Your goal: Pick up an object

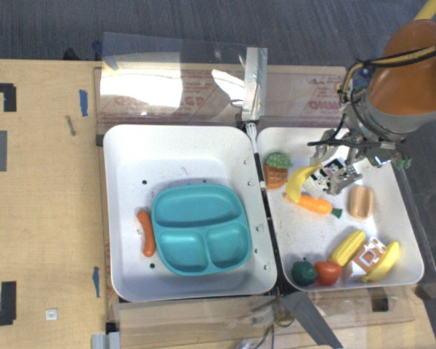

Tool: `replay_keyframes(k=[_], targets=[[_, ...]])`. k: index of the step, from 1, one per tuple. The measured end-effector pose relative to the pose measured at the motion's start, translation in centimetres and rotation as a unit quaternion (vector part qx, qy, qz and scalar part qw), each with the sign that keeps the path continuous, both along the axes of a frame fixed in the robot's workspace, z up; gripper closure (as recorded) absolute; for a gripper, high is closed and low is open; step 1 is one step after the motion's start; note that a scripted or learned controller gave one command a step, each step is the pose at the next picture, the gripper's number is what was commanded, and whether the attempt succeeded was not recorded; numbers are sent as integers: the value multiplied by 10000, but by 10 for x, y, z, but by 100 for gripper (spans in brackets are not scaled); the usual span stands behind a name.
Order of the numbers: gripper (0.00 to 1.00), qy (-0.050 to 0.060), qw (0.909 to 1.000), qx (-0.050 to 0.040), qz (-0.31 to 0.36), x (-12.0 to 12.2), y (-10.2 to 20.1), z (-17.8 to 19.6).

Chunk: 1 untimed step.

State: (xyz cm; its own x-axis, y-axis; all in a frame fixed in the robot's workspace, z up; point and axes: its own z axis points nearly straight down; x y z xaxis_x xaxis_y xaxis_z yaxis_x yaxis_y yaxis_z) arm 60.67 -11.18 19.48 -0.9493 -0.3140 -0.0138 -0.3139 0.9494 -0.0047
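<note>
Hovering low near the right bin's (410,217) far edge, the hand (336,174) sits just above banana (298,182) and carrot (314,205); its grip unclear.

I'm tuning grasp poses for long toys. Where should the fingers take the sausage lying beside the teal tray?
Probably mid-length, coming straight down from above. The sausage lies flat on the left bin's floor, its long axis running toward the camera. The divided tray crowds its right side, so closing across its narrow width looks tight but feasible.
</note>
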Motion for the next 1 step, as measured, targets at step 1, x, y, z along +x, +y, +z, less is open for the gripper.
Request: replay_keyframes(k=[1], targets=[[0,30,10000,8,-2,-1,0,-3]])
